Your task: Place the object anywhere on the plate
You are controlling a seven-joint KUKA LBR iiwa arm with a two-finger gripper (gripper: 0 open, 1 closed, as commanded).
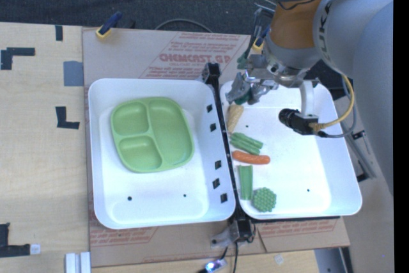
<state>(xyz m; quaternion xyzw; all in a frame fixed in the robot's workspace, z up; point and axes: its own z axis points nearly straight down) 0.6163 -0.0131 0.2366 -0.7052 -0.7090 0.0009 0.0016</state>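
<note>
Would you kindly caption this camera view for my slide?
Gripper above toy vegetables in right bin; green plate in left bin.

1. The end effector hangs at the right bin's far left corner, close to the black divider.
2. Just below it, toy foods crowd the left wall.
3. Right of them, bare floor lies open.
4. Left beyond the divider, the green plate lies unobstructed.
</note>
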